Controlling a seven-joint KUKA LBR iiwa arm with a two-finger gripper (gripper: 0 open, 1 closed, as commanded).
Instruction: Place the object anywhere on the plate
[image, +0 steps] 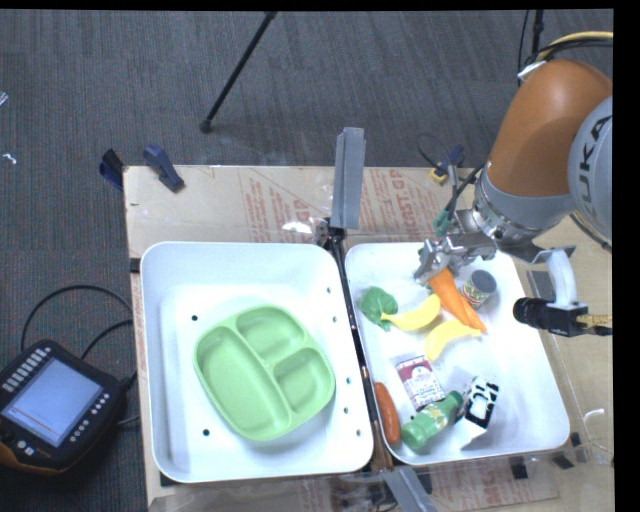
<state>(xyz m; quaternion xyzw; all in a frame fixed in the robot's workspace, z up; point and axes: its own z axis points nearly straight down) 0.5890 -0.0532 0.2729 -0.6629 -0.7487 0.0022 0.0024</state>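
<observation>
A light green divided plate (264, 372) lies in the left bin (160, 300) with nothing on it. My gripper (438, 262) hangs over the upper part of the right bin (545, 385), just above the top end of an orange carrot (458, 300). Beside the carrot lie two yellow bananas (418, 317), (448, 337), a green leafy toy (377, 303) and a small can (480, 288). Whether the gripper touches the carrot is not clear.
Lower in the right bin are a red packet (419, 380), an orange-red sausage (387, 412) by the left wall, a green bottle (432, 420) and a black-and-white object (481, 402). A grey post (348, 180) stands behind the bins' divide. A pendant (55, 400) rests on the floor at left.
</observation>
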